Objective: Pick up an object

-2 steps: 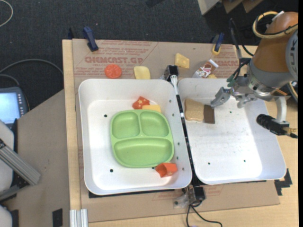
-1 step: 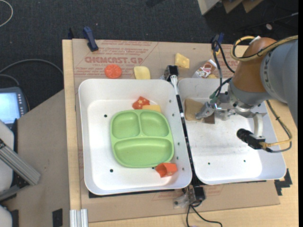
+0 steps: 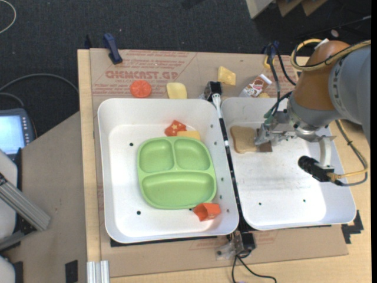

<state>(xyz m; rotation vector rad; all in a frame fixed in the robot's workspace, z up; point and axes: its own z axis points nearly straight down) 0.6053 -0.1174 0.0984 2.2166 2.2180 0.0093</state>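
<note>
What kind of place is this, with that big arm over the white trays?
Probably a robot testing lab. A grey and orange arm reaches over two white bins on a cardboard-topped bench. Toy food and a green divided plate serve as practice objects, and loose cables trail about.

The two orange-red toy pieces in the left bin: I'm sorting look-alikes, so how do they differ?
The star-marked red piece lies at the far edge of the green divided plate, touching a pale yellow piece; the plain orange block lies at the plate's near edge, alone. The orange block looks boxier and slightly larger. Both rest on the floor of the left white bin, outside the plate's compartments.
</note>
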